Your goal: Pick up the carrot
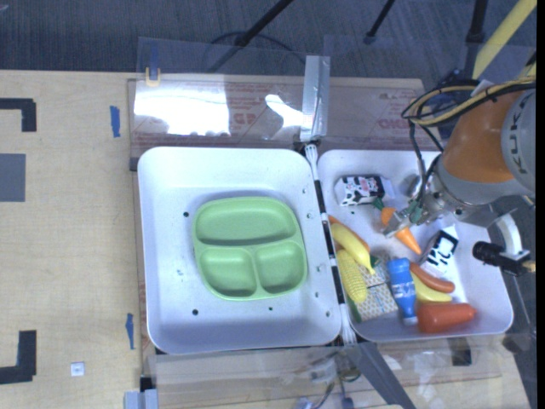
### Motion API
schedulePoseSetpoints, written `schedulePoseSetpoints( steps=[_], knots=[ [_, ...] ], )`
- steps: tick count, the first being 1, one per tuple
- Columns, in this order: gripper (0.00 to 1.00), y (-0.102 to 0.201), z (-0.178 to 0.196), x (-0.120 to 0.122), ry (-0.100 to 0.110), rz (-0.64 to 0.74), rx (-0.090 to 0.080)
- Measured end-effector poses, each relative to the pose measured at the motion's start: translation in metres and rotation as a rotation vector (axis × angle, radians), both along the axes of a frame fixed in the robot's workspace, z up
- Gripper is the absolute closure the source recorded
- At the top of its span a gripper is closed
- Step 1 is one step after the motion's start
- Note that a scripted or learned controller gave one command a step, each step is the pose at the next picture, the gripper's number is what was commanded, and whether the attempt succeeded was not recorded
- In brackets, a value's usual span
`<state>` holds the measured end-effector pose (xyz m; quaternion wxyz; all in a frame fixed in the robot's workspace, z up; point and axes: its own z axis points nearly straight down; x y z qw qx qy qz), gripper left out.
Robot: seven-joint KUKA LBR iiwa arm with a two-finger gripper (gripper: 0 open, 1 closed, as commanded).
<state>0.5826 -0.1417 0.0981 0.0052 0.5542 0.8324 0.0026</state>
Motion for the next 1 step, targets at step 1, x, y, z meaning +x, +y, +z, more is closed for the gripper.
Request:
schedulePoseSetpoints(
  steps=[1],
  knots=[
    [1.0,0.0179,0.1054,0.0743,0.007,0.054,0.0]
  ],
)
